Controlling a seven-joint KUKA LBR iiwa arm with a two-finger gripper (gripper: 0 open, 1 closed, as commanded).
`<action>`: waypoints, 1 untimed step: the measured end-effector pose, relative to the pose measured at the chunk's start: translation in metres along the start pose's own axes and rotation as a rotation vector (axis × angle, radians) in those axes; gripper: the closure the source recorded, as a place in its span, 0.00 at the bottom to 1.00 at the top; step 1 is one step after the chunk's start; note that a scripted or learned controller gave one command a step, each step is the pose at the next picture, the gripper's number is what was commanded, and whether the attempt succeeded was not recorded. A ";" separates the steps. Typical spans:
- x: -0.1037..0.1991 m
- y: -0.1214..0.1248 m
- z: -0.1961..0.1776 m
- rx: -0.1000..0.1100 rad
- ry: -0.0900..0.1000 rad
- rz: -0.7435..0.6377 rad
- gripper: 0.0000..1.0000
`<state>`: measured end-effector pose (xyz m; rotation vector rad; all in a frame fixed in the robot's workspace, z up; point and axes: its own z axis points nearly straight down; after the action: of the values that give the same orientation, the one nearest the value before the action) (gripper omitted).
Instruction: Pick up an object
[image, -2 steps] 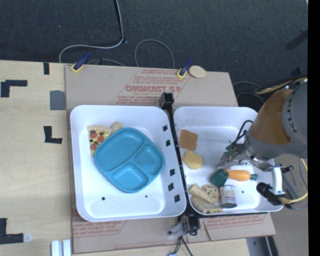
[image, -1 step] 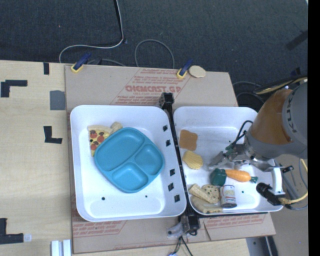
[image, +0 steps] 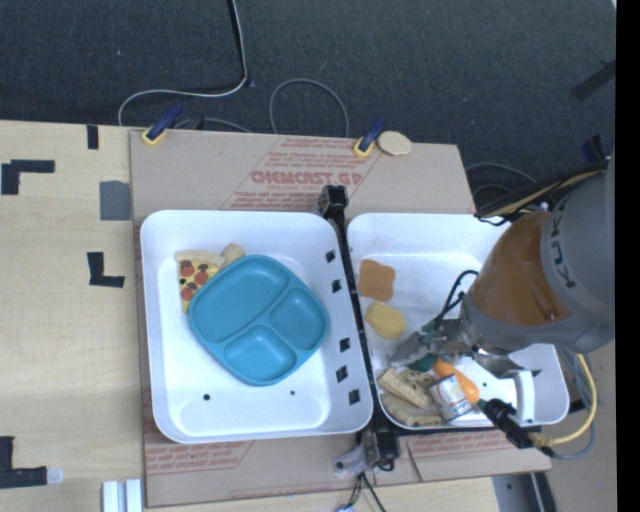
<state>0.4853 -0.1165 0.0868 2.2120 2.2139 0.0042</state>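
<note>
The arm (image: 555, 270) reaches into the right bin (image: 420, 232). The gripper (image: 432, 345) sits low over a pile of small objects (image: 430, 385) at the bin's near side; its opening cannot be determined. A toast slice (image: 377, 279) and a yellow piece (image: 386, 320) lie just left. The left bin (image: 165, 300) contains a blue divided plate (image: 260, 318) and a pizza slice (image: 196, 270).

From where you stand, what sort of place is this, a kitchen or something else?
Probably a robot test bench, not a kitchen. Two white bins sit side by side on a clamped board, a grey and orange arm reaches in, and the food, like the pizza slice, looks like toys.
</note>
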 end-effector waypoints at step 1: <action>-0.003 0.001 -0.011 -0.001 -0.001 0.003 1.00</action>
<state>0.4866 -0.1193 0.0974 2.2144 2.2095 0.0035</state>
